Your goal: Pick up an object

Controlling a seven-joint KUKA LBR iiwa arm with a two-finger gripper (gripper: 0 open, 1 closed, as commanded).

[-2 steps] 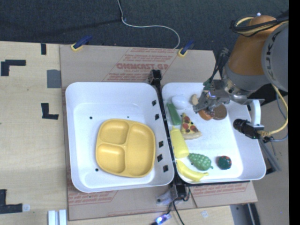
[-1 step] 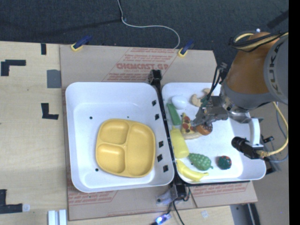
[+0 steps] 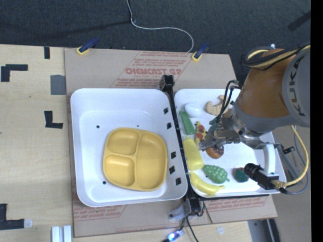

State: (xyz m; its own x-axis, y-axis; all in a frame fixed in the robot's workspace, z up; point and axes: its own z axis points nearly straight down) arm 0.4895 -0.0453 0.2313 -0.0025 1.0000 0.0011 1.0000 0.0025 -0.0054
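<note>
— Where does the gripper [image 3: 209, 144] hang?
— Over the right bin [image 3: 229, 168], a yellow toy [image 3: 192, 154] just left of it; whether anything is being gripped is hard to tell.

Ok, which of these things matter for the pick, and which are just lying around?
For the pick: gripper, green bumpy toy, banana, yellow piece, green stick.
Lying about: yellow divided plate, left bin, white cable.
</note>
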